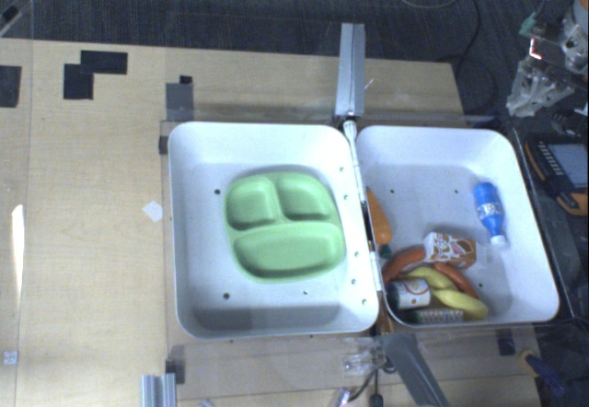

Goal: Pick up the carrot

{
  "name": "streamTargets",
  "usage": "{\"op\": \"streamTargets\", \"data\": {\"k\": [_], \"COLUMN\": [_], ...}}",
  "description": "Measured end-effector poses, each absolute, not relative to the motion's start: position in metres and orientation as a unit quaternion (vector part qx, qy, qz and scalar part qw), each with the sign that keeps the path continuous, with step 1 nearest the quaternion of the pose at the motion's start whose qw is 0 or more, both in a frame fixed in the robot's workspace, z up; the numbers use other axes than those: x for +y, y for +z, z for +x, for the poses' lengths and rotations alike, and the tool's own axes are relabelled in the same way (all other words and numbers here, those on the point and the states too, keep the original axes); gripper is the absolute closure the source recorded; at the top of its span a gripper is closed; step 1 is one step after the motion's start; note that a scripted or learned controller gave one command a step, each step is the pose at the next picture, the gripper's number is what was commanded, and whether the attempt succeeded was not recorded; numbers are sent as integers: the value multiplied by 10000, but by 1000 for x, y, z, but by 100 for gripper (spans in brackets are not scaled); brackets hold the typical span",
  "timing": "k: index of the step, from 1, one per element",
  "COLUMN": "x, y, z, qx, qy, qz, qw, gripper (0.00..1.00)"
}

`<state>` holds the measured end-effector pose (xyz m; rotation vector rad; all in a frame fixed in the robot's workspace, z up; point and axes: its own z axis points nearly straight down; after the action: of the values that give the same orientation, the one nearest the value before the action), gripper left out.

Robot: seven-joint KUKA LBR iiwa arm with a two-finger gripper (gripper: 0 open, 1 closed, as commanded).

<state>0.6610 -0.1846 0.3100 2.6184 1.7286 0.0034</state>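
metallic two-finger gripper (552, 64) sits at the far right, well apart from both bins; finger state cannot be told; slim orange carrot (377, 221) lies against right white bin's (515, 166) left wall.

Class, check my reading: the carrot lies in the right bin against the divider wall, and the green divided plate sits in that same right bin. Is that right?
Not quite. The camera view shows the green divided plate in the left bin, not the right one. The rest stands: the carrot lies in the right bin against the divider wall.
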Motion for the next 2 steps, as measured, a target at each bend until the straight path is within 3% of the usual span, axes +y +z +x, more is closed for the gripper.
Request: {"op": "streamTargets", "data": {"k": [1,2], "x": [-159,-99], "y": [293,235], "z": [670,670], "qx": [6783,8113], "qy": [7,9], "qz": [7348,5846], "qw": [12,11], "gripper": [100,100]}}
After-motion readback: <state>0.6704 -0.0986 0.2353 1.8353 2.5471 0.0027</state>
